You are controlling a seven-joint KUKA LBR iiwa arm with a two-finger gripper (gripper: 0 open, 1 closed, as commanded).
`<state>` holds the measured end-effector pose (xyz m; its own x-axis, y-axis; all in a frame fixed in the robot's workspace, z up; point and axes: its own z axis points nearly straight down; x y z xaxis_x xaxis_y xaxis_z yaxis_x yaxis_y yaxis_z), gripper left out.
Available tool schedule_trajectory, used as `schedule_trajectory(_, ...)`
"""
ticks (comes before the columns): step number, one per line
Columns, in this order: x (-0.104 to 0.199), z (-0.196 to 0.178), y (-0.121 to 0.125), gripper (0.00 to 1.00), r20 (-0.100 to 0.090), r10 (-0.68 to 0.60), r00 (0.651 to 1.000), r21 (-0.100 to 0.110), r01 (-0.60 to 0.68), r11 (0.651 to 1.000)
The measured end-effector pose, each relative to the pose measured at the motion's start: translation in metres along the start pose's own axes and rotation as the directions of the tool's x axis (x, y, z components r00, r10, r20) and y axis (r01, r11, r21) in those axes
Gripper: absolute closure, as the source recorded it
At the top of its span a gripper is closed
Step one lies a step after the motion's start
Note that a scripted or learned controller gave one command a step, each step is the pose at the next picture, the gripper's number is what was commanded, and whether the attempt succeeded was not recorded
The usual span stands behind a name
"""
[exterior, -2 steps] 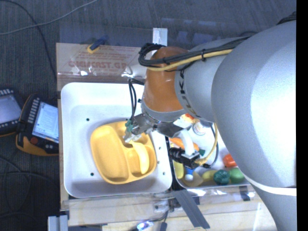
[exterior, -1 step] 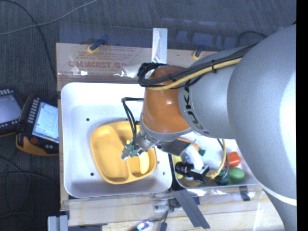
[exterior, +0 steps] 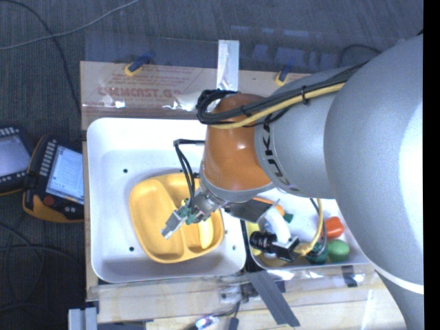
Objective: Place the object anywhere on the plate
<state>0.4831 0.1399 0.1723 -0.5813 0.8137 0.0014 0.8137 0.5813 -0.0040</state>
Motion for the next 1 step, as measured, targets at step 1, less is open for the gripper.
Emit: schedule_trajectory(1, -0.0333, -0.1399, -0.0116, 0.00, 0.004, 0.083, 0.997, -0.004, -0.083, 0.997)
